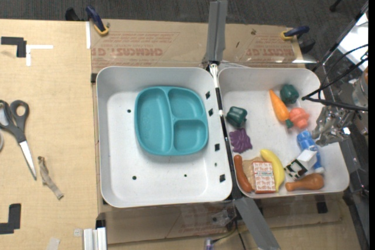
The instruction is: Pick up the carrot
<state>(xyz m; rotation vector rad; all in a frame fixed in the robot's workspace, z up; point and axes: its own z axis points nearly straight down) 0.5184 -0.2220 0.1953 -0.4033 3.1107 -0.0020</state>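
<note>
Claw (333,126) hovering at the right bin's (258,76) right edge; opening unclear, nothing visibly gripped. One carrot (278,105) lying up-left of it, beside one peach (298,117).

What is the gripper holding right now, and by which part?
Nothing that can be seen. The gripper is at the right bin's right edge, apart from the carrot, which lies near the bin's back.

light: bright, even, overhead | shadows: soft | glare: none on white bins (111,126) | focus: slightly soft
</note>
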